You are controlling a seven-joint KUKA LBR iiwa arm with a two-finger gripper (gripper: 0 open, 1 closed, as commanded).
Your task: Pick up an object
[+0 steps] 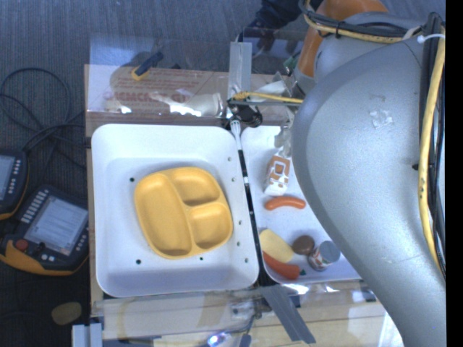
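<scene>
The left white bin (108,157) holds a yellow divided plate (183,212). In the right bin (249,150) lie a white and orange carton (277,175), a hot dog sausage (285,204), a yellow wedge (275,245), a red piece (283,269), a brown round object (303,245) and a small grey can (327,254). The grey arm (369,165) covers most of the right bin. Its orange band (346,6) sits at the top. The gripper is hidden behind the arm.
A cardboard sheet with clear plastic (159,92) lies behind the bins. Teach pendants (43,226) and cables rest on the floor at the left. A metal bracket (241,67) stands at the back between the bins.
</scene>
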